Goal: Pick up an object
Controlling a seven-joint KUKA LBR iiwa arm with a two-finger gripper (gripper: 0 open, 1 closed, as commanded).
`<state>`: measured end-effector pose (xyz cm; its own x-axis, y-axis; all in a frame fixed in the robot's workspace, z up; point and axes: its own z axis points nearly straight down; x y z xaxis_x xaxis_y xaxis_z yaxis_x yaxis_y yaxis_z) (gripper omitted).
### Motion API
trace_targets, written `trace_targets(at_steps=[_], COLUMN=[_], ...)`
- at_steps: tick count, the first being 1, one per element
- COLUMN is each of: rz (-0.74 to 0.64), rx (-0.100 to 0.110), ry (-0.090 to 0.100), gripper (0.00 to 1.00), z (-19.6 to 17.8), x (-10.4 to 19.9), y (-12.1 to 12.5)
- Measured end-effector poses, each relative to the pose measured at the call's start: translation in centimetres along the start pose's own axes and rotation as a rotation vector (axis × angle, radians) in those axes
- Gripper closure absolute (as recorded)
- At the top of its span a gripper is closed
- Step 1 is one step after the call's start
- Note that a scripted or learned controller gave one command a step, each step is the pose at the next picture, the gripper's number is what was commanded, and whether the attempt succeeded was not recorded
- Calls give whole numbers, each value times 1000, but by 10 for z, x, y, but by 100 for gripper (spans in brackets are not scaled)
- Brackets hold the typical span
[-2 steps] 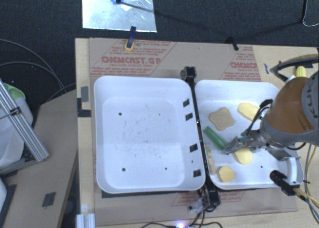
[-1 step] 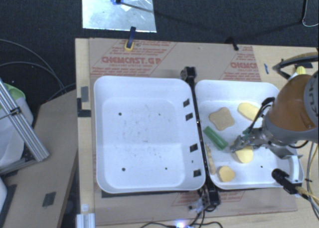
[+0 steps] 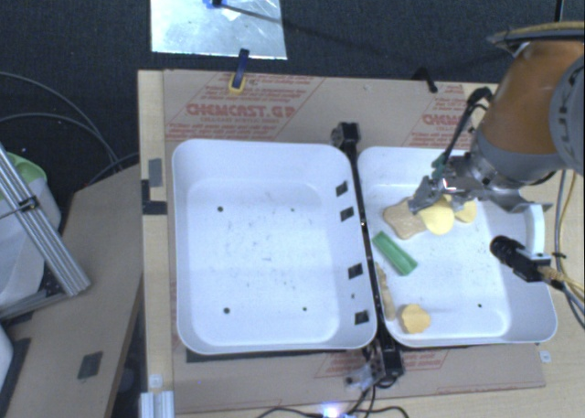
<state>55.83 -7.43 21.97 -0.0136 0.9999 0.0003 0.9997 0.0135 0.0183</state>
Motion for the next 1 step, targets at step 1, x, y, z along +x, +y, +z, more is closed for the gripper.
trace_targets(at_steps=[1], rz=[4], rx=[14], ry=[1], gripper=[100], z=[-19], x=[50], y=[-16])
